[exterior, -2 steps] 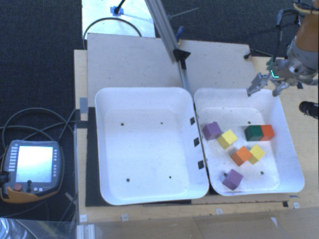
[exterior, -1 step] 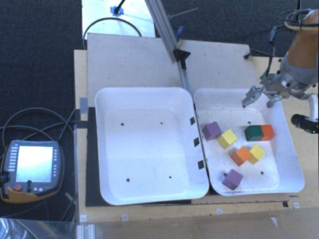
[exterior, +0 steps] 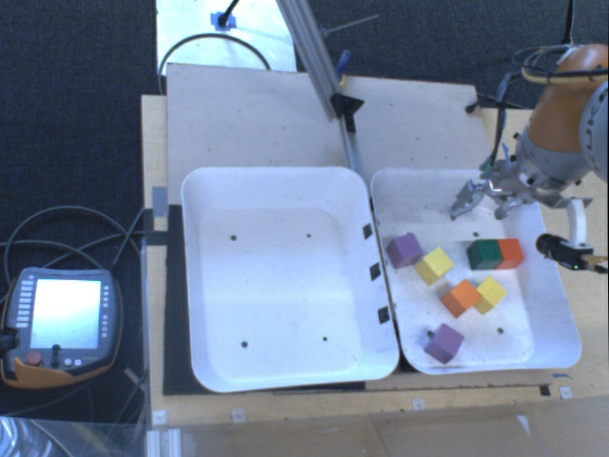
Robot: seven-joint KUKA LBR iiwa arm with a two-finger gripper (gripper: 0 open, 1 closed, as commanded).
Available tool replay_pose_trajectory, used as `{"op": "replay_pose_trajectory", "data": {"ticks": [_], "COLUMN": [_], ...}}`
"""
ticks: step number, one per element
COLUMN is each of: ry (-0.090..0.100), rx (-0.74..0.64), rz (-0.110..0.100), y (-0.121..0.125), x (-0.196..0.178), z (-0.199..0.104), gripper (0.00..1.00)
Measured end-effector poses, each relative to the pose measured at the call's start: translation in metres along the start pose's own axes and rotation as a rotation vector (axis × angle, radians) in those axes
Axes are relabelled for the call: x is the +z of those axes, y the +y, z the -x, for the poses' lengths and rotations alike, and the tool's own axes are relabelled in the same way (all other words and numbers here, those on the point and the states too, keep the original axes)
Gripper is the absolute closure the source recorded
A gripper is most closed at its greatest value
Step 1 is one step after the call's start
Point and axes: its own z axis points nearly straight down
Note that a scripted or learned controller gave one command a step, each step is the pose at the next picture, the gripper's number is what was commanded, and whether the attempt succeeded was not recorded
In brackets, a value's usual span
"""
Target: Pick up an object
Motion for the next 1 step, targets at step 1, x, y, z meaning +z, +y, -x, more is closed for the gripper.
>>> {"op": "replay_pose_trajectory", "data": {"ticks": [1], "ry": [0.0], "rx": [-0.001], "rz": [0.0], "y": [0.0001], "x": [0.0516], "z": [-0.0004], "gripper": [0.0]}}
